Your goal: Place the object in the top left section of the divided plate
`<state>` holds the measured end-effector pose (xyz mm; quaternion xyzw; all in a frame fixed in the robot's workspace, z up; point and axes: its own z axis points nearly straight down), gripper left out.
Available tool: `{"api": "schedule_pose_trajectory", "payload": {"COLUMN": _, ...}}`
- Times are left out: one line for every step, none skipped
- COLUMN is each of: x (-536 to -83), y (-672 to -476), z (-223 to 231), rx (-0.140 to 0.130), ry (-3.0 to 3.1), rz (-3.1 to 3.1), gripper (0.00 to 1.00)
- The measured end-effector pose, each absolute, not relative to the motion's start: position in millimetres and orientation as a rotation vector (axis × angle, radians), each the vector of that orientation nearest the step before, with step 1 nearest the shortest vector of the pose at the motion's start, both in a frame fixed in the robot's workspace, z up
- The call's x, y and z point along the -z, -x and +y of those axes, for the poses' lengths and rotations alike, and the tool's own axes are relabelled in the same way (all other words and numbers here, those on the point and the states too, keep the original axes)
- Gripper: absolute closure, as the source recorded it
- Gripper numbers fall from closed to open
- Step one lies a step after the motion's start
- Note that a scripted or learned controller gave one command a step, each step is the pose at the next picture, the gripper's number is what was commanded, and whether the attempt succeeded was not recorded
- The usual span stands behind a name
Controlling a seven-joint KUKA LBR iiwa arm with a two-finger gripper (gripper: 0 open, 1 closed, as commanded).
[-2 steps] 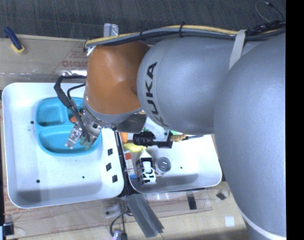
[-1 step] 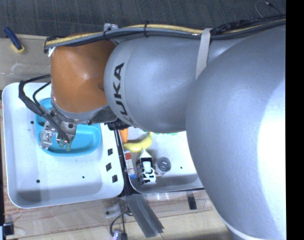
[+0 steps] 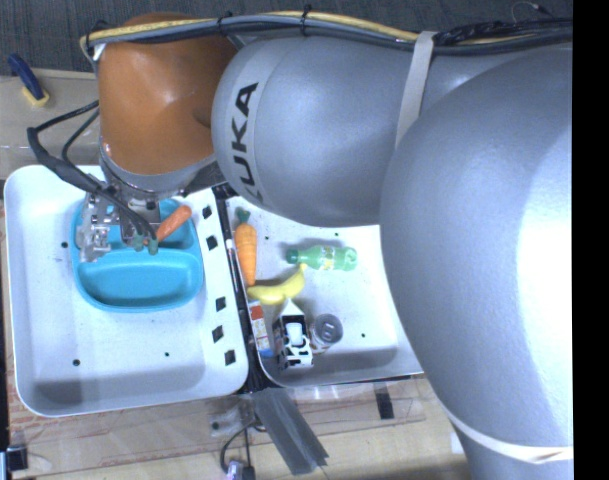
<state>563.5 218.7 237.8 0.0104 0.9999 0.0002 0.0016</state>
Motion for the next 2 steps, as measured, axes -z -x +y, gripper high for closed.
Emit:
{"api": "schedule_pose_trajectory", "payload": {"x": -235, "y": -615.9, "z": 212, "rx": 0.000, "ry": 0.154, "rz": 3.135, "gripper": 1.00}}
{"api": "schedule_pose_trajectory", "payload": {"x": -192, "y": -651.5, "z": 75, "rx": 0.001, "ry": 0.459, "rz": 3.107, "gripper": 1.00}}
